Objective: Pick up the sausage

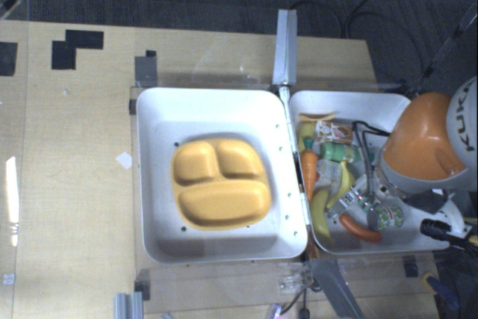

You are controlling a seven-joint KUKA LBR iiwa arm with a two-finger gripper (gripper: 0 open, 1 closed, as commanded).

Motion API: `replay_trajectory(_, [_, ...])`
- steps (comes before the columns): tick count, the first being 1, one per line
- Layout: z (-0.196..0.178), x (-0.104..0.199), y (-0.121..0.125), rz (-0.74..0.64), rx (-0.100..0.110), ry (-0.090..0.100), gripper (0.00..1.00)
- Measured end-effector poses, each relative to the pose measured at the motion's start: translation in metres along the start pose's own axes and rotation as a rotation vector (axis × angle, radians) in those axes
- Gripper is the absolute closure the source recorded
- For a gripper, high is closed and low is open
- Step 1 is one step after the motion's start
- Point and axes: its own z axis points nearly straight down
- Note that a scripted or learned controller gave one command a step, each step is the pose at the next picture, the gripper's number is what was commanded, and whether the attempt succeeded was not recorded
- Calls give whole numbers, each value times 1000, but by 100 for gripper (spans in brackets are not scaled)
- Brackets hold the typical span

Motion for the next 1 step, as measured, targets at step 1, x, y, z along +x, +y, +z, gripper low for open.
replay_trajectory(1, [-10, 2, 2, -3, -1, 5, 100])
